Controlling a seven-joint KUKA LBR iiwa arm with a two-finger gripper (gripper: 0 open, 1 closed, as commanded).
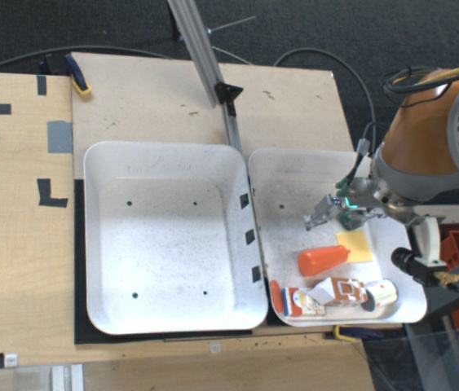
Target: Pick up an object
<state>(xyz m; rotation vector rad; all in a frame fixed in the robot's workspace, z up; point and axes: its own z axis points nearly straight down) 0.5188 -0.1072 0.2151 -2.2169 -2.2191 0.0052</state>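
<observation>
My gripper hangs over the middle of the right bin, reaching in from the right. Its grey fingers point left and down, with nothing visible between them. Just below it lies an orange bottle-shaped object. A yellow flat pad sits to the right of that, partly under my wrist. Along the bin's front wall lies a white tube with red print, and a white cylinder rests at its right end.
The left bin stands beside the right one, with a black divider strip between them. A slanted metal rail rises from the back of the bench. A black cable loops behind the right bin.
</observation>
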